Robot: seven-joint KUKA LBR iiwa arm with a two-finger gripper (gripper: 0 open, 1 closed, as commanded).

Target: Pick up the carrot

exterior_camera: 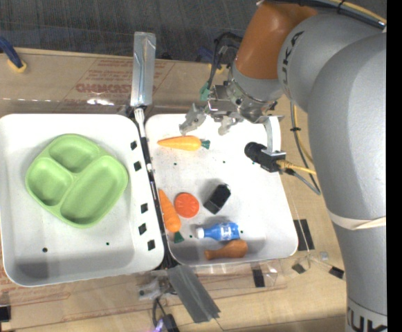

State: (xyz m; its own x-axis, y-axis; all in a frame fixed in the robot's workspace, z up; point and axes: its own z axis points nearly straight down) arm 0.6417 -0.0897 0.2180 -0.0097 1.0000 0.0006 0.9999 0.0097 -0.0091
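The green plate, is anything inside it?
The green plate sits in the left bin, and its three compartments look bare. What is under it is covered.

A pale green divided plate is seen in the white left bin. An orange carrot, an orange-red disc, a black block and a blue bottle are seen in the white right bin.
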